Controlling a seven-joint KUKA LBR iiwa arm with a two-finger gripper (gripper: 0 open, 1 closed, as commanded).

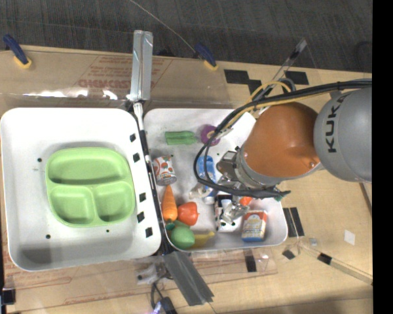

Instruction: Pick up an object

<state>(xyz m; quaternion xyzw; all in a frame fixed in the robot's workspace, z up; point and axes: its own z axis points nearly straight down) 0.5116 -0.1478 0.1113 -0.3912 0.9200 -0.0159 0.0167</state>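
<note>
1. Front edge, right bin (183, 120): you had a green round fruit (182, 236), a yellow piece (205, 237), a red pepper-like item (188, 212) and a carrot (169, 203) packed against the dividing wall, touching one another. Little room for fingers there.
2. Front right corner: a small bottle with an orange cap (254, 225) lay close to the rim, just beside the gripper (228, 214).
3. Gripper: low among the objects at mid-bin, a black-and-white item directly under it. Whether the claw was apart, together or clamped, you could not tell; nothing was visibly held.
4. Step, by my judgement: the descent or grasp attempt, with no lift yet. The next move called for closing on one item, then a straight rise clear of the rim.
5. Mid-bin: a red-labelled can (164, 169) near the divider; a blue item (207, 167) beside the cables.
6. Far end: a green cylinder (180, 137) and a purple piece (207, 134), with open floor around them.
7. Left bin (26, 129): a green divided tray (90, 186), well apart.
</note>
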